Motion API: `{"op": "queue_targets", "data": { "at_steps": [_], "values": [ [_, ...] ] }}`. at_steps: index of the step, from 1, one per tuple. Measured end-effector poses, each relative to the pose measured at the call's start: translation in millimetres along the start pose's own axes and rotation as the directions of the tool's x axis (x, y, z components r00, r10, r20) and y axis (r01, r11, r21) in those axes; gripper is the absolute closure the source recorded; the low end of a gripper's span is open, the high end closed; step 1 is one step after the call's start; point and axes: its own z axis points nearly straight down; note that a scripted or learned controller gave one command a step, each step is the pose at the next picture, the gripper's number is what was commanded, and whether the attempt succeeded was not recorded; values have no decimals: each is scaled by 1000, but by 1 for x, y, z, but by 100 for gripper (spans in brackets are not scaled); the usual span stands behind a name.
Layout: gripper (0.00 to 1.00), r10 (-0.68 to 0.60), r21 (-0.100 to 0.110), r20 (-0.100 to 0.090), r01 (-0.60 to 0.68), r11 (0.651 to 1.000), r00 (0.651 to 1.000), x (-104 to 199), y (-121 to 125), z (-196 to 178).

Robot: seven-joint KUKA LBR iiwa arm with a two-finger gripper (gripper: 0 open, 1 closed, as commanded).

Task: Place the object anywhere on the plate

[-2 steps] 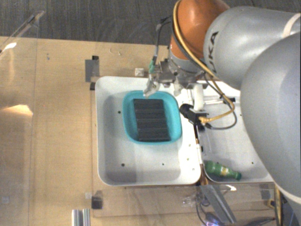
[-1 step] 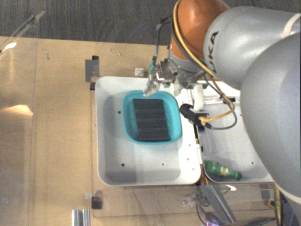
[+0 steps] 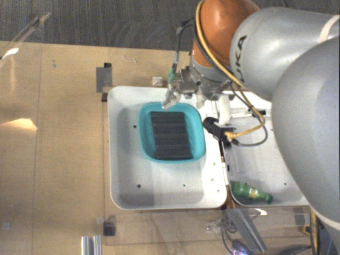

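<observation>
Camera view looks down on two white bins side by side, and the arm [image 3: 276,52] reaches in from the right, its orange band high above the far edge of the left bin [image 3: 122,185]. In that bin sits a teal plate [image 3: 197,142] — square with rounded corners — and a dark ribbed block [image 3: 170,136] lies flat across its middle, well inside the rim. Judging by the task, this is the object and it already rests where it belongs. The gripper [image 3: 172,97] hangs just past the plate's far edge, above the block's far end; whether its fingers are spread or closed cannot be told, and nothing is seen between them. That position suits a release made from above, with the block left lying on its broad face so it cannot tip. In the right bin [image 3: 276,158], at its near left corner, lies a green bottle [image 3: 252,193] on its side, well apart from the plate.
</observation>
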Motion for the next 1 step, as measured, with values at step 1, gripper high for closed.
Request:
{"op": "queue_targets", "data": {
  "at_steps": [1],
  "values": [
    [0, 117, -2, 1, -117, 993, 993, -80, -15, -36]
  ]
}}
